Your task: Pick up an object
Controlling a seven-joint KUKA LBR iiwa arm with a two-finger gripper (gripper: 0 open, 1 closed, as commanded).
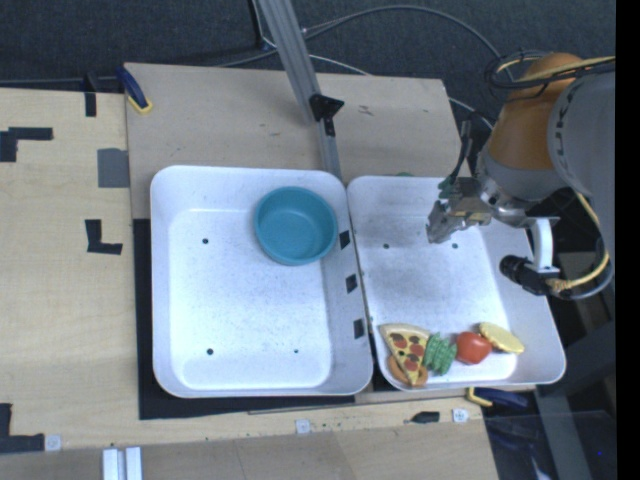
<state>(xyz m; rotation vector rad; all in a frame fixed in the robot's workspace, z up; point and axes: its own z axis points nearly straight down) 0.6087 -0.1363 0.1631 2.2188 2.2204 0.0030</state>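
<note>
Hovering over the upper part of the right bin (400,268), the pincer (443,225) is carrying nothing, its opening impossible to judge. Pickable toys, pizza slice (404,350) and tomato (473,347), are lying at the near edge; reaching there comes next.

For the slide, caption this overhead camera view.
Gripper poised over right white bin, toy food at its near edge; round blue bowl in left white bin.

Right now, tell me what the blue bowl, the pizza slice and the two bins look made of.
Blue bowl: likely plastic, smooth, evenly coloured with a soft sheen. Pizza slice: apparently a toy of moulded plastic or rubber, with flat painted-looking toppings. Left bin and right bin: probably hard white plastic, speckled grey, with rounded moulded rims.
</note>
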